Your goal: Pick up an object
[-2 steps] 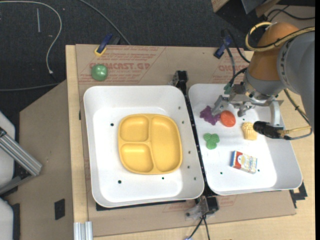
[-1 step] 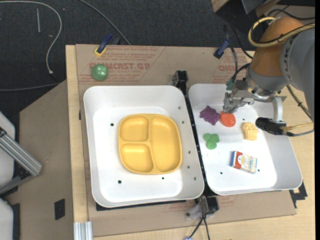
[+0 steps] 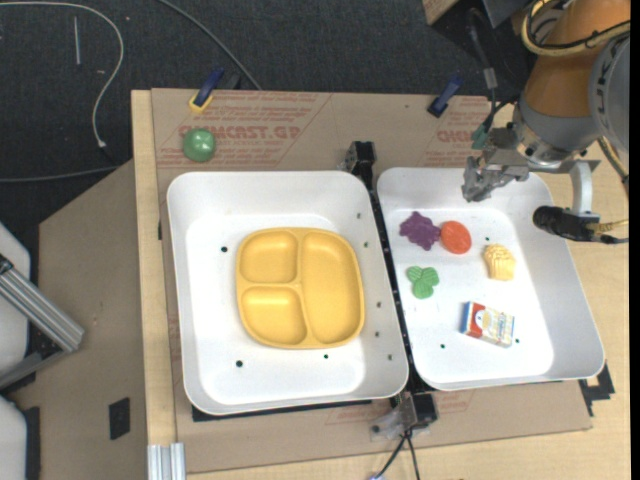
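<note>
Two white bins (image 3: 190, 268) are seen. A yellow plate (image 3: 300, 288) is shown in the left one. In the right, purple (image 3: 420, 230), orange (image 3: 456, 238), pale yellow (image 3: 499, 262) and green (image 3: 423, 281) toys and a red-white-blue box (image 3: 487, 324) are seen.

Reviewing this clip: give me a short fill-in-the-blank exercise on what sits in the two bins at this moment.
1. The yellow divided plate lies in the ____ bin.
2. The plate has ____ compartments.
3. The purple toy lies right beside the ____ round toy in the right bin.
4. The green ball rests on the cardboard, ____ both bins.

Missing words: left; three; orange; outside
</note>
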Controlling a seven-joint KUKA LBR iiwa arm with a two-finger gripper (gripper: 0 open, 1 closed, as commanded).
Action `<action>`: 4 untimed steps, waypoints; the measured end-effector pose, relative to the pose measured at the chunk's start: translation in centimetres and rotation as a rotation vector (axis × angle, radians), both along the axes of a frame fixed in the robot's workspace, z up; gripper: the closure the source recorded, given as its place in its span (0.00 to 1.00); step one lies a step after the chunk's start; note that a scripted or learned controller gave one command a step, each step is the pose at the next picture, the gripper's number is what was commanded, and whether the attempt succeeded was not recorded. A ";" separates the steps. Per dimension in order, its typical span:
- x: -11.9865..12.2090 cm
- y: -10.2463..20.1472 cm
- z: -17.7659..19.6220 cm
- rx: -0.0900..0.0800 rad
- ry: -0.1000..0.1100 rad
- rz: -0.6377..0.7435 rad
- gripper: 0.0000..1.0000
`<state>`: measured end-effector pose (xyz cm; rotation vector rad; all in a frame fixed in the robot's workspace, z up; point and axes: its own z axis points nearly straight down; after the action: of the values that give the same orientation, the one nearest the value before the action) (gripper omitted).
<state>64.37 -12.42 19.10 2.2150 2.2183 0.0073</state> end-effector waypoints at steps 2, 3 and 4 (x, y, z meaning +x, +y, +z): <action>-2.5 4.6 3.6 0.004 0.012 0.002 1.00; -5.6 9.0 4.6 0.005 0.012 0.003 1.00; -8.8 12.6 3.9 0.004 0.014 0.002 1.00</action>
<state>55.58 0.21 22.99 2.2219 2.2291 -0.0035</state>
